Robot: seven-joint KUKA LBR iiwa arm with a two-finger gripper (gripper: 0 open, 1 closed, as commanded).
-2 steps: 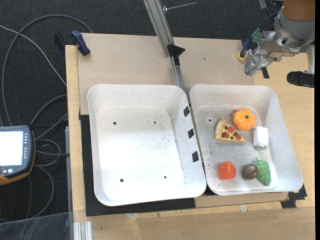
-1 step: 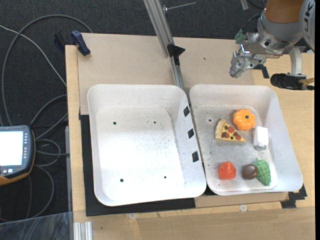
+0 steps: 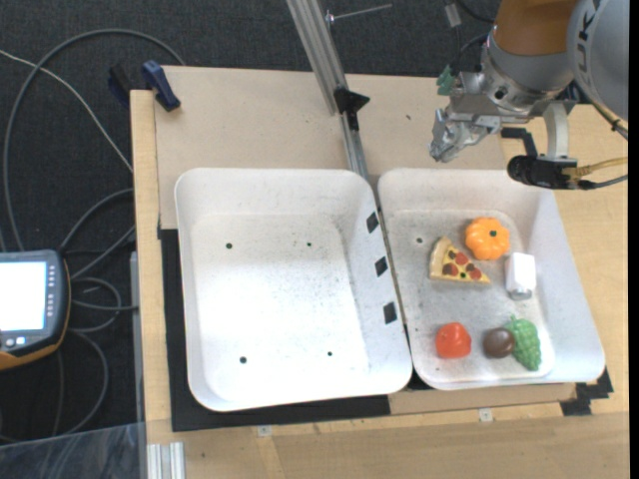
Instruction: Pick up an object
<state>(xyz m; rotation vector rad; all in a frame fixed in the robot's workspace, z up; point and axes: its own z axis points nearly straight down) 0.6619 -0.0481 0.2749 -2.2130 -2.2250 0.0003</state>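
Observation:
The right bin (image 3: 559,267) holds several small toy foods: an orange pumpkin (image 3: 486,238), a pizza slice (image 3: 456,263), a white block (image 3: 520,273), a red tomato (image 3: 453,340), a brown ball (image 3: 498,343) and a green leafy piece (image 3: 525,342). My gripper (image 3: 445,148) hangs above the far rim of the right bin, up and left of the pumpkin, with nothing visible between its fingers. Its fingertips sit close together.
The left bin (image 3: 200,267) lies beside the right one. A slanted metal rail (image 3: 319,48) runs down to the gap between the bins. A blue clamp (image 3: 160,83) sits at the bench's far left corner. Cables and a handheld pendant (image 3: 25,302) lie to the left.

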